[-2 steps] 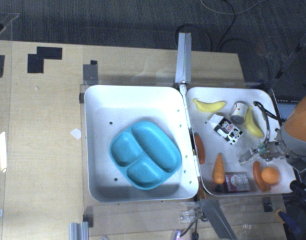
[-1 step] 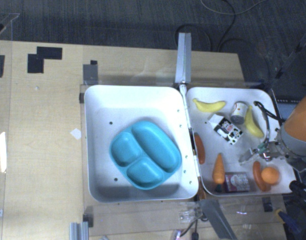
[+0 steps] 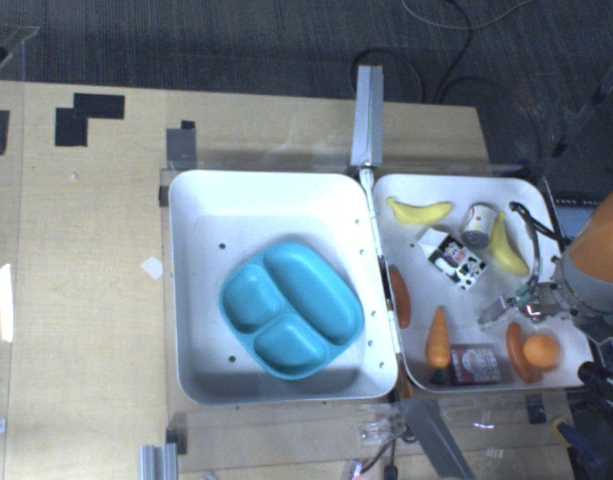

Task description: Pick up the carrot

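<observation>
Grey metal and an orange band mark the arm at the right edge of the frame, and its gripper (image 3: 526, 303) hangs low over the right side of the right bin (image 3: 418, 380); whether it is wide or narrow I cannot tell, and nothing is seen held in it. Just below it lies an orange fruit (image 3: 541, 351), and above it a yellow banana (image 3: 507, 248) beside a small tin can (image 3: 477, 225). Further left, a black-and-white box (image 3: 456, 261) lies near mid-bin, with a dark packet (image 3: 476, 364) along the lower wall. The carrot (image 3: 438, 338) stands lower left in this bin, tip pointing up, touching the packet's left end and well apart from the gripper. The pick looks not yet begun: this is the approach. Next, the arm should travel left, centre over the carrot and descend.
</observation>
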### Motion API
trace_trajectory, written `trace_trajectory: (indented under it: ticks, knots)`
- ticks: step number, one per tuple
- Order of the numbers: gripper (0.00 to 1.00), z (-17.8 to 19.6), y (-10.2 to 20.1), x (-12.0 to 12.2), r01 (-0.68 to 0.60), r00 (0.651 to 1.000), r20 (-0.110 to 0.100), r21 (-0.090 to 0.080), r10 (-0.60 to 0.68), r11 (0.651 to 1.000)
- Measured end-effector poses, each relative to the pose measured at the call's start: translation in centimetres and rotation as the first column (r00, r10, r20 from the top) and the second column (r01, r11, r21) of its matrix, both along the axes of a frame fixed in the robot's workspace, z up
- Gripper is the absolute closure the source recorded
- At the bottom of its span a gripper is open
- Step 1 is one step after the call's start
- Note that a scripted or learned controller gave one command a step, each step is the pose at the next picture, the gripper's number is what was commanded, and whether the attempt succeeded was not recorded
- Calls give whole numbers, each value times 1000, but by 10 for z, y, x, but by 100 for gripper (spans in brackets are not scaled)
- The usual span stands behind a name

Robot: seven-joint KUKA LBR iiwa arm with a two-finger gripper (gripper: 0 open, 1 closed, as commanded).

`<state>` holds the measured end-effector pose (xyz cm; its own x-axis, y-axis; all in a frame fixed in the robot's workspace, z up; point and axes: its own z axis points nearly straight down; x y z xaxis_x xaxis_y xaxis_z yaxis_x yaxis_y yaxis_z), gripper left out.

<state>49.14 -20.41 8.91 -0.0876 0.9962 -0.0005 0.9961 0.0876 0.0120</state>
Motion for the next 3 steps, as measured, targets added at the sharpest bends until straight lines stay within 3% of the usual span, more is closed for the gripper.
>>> trace_trajectory:
  ticks: [2,3]
  knots:
    - [0,0,0,0,26,1000,-1,1,-26,1000]
    - [0,0,0,1,-34,999,2,-3,34,999]
